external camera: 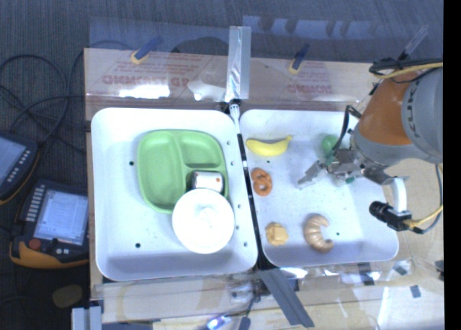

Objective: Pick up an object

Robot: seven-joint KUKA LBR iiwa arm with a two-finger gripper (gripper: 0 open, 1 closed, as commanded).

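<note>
Gripper low over the right bin, arm reaching in from the right. Fingers splayed open, pointing left; nothing between them. Green object just above and right of the gripper, partly hidden by the wrist; cannot tell what it is. Banana at the bin's upper left. Pretzel below it, near the divider. Croissant at lower centre, below the gripper and apart from it. Small bun to the croissant's left. Left bin: green tray, a white plate overlapping its lower right corner, a small cup touching the plate's top edge.
</note>
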